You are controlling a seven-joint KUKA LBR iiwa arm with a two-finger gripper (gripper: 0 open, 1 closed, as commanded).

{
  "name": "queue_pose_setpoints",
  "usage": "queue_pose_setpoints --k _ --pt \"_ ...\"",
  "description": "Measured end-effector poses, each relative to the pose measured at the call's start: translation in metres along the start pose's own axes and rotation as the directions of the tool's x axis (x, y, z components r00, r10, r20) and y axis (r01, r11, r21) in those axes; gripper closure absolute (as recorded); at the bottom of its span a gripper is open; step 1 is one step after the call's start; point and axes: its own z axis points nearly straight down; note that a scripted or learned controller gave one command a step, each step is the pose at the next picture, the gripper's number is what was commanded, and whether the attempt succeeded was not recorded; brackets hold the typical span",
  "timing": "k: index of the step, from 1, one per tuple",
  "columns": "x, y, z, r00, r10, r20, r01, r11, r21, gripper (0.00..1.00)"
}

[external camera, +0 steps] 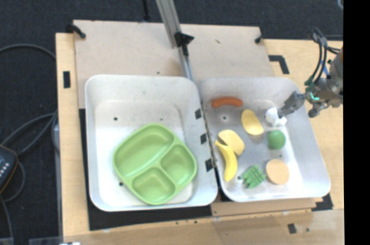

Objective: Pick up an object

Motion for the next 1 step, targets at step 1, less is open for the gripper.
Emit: queue_pose_setpoints --k 1 --pt "-0.0049 0.0024 0.0431 1.0 0.002 0.0 -0.002 1.0 0.005 0.0"
